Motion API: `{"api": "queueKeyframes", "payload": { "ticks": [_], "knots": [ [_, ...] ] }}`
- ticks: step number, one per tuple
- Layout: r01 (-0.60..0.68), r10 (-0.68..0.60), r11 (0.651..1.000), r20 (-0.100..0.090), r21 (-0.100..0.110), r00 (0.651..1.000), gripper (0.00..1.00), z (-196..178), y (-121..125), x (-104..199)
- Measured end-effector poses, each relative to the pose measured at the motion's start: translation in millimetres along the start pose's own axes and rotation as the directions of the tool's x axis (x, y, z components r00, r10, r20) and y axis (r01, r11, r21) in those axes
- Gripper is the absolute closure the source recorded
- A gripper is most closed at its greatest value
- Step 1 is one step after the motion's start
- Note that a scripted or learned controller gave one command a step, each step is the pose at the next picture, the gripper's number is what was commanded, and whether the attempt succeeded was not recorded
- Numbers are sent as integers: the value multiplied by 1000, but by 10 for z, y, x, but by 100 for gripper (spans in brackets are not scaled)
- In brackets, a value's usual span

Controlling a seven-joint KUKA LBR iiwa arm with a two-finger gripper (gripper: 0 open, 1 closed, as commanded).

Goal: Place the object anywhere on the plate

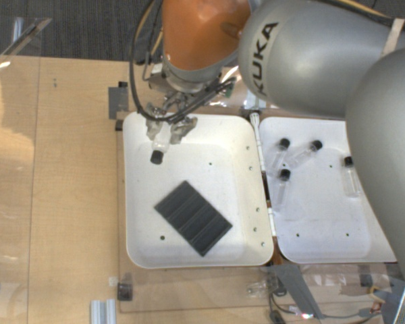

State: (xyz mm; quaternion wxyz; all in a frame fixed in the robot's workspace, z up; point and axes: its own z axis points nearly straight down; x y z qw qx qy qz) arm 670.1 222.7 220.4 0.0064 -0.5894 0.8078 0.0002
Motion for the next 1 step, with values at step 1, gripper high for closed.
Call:
{"api": "queueKeyframes", "payload": {
  "ticks": [1],
  "knots": [
    [288, -288, 958, -1, -4, 958, 100, 815, 258, 70]
  ]
}}
